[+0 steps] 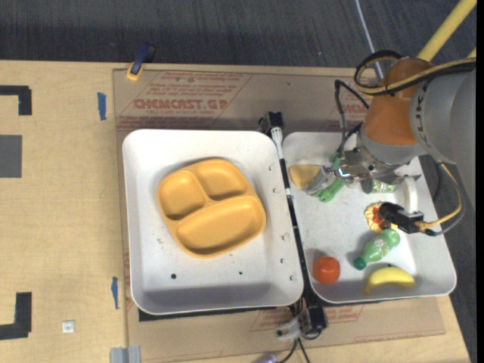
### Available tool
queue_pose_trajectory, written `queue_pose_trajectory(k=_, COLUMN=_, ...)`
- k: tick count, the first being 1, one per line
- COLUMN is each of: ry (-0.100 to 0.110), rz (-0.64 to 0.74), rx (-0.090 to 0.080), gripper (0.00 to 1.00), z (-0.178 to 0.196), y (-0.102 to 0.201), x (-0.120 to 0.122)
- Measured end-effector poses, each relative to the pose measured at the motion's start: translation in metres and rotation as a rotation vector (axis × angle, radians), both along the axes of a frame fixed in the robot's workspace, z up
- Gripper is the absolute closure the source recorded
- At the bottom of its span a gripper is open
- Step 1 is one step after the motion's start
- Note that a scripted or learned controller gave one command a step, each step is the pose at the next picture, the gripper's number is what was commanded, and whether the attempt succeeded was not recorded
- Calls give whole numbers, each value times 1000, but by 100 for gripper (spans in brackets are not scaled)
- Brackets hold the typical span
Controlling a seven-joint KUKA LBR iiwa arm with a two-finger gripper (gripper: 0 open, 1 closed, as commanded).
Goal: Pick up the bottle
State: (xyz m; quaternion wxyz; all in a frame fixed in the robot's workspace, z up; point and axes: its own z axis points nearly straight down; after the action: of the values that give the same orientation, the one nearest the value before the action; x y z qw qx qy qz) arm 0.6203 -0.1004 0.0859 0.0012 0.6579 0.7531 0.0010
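Arm low over the far end of the right bin, bottle lying free nearer the camera.

Nearest in the right bin [435, 274] lie a banana [390, 278] and a tomato [327, 269]; just behind them the green bottle [377, 247] rests on its side, well apart from the gripper [342, 174]. Whether the gripper has closed on anything I cannot tell; a green item [330, 190] sits right by it. The left bin [144, 225] holds a yellow divided plate [212, 206].
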Motion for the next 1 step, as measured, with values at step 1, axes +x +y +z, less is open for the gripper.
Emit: queue_pose_trajectory(k=1, ry=-5, rz=-1, rx=-3, gripper=100, z=12, y=-1, x=1)
